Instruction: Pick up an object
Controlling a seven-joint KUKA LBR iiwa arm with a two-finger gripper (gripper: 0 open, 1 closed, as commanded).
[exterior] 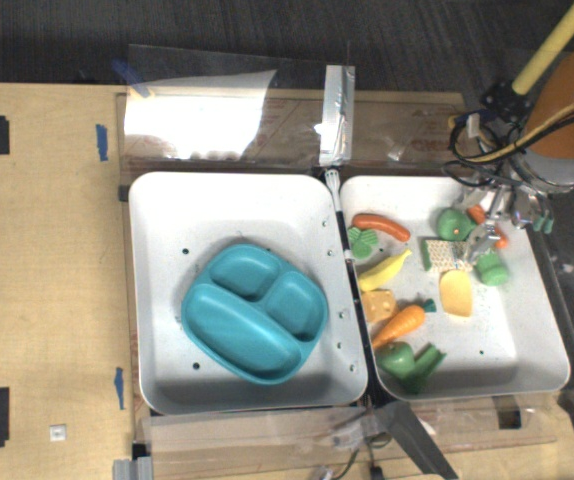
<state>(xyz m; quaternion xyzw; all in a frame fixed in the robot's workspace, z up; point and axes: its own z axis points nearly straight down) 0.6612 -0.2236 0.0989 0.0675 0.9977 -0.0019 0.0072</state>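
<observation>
Gripper (487,236) low in right bin (542,353), grip state unclear; green toys (457,224) crowd it, yellow piece (456,293) just below.

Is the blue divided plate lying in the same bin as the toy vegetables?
No, the blue divided plate lies in the left bin, while the toy vegetables lie in the right bin.

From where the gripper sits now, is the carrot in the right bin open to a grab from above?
Probably yes: the carrot lies uncovered, though the yellow block touches its near end.
</observation>
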